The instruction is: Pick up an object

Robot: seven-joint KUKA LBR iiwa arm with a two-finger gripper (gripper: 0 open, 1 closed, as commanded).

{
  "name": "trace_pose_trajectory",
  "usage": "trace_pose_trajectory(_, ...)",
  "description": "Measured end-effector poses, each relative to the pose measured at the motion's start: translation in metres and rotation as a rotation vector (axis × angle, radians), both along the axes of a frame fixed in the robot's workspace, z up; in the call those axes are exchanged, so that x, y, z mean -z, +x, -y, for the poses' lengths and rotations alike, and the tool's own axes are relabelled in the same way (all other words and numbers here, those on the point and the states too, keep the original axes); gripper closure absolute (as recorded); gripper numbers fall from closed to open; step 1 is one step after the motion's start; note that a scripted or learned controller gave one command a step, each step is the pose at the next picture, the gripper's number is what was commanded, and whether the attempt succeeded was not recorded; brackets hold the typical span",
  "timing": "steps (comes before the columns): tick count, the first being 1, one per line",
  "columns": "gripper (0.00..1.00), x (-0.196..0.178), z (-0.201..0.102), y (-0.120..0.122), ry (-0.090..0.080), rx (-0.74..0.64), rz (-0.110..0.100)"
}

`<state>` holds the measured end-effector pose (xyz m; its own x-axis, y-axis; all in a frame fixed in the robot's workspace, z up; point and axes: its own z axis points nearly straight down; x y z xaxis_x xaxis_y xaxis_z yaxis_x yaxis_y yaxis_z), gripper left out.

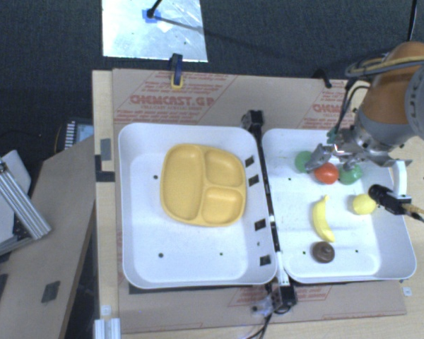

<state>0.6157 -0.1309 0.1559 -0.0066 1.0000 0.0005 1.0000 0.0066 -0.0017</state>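
While hovering, end effector (333, 159) over red tomato (327, 174), right bin (294, 260).

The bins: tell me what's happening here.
A KUKA arm reaches into the right bin, its gripper low over a red object flanked by two green ones. A banana, a lemon and a brown object lie nearby. The left bin holds a yellow tray. Nothing looks lifted yet.

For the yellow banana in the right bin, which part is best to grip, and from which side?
Probably the banana at its thicker middle, from straight above, fingers closing across its narrow width. It lies flat, curved, lengthwise toward the camera, apart from its neighbours.
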Motion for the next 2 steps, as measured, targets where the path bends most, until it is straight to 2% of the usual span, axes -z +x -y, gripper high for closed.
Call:
trace_pose_trajectory(1,0.00,0.0620,-0.0040,-0.0021,0.000,0.004,-0.001)
trace_pose_trajectory(2,0.00,0.0713,-0.0044,-0.0013,-0.001,0.004,0.003)
